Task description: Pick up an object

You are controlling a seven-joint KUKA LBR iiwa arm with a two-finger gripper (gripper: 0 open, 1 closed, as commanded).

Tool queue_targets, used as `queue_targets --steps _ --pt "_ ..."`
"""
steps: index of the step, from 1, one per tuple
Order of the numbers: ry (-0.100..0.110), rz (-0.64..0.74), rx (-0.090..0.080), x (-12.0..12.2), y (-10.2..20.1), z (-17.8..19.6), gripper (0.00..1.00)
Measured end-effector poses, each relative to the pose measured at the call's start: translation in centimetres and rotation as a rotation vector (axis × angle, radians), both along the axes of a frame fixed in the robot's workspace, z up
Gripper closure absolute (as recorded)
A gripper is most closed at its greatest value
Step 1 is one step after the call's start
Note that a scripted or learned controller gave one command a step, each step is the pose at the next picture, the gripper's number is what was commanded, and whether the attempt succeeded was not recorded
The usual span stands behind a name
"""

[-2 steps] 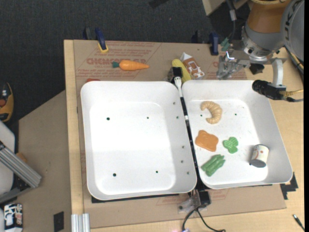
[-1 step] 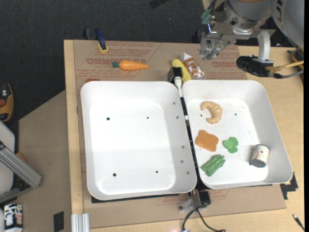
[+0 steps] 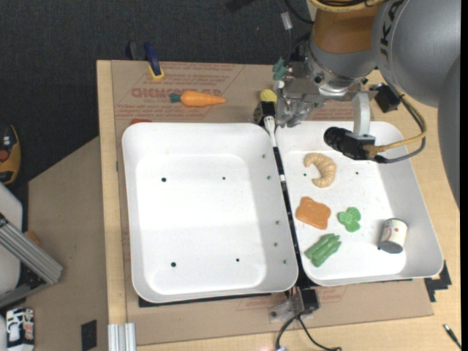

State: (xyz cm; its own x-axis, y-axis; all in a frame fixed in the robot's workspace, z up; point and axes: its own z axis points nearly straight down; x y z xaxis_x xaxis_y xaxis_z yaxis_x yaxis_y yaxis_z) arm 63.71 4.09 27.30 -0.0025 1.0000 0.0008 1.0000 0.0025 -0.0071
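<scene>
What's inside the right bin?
In the right bin: croissant, orange slab, green floret, green pod, small can. The arm covers its far edge; anything beneath there is hidden.

Arm low, hand downward

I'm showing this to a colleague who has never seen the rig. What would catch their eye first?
The big grey arm with its orange band at the top right, its hand low over the right bin's far left corner. Next, that bin's bright toys: a croissant, an orange slab and green vegetables. Last, a toy carrot lying outside on the cardboard behind the left bin.
</scene>
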Motion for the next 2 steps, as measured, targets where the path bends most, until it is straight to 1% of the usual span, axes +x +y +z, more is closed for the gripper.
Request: queue_targets --steps 1,2 --pt "-0.026 0.004 0.002 3.1 5.3 13.0 1.0" --pt "0.007 0.004 -0.001 -0.1 11.6 0.4 1.0"
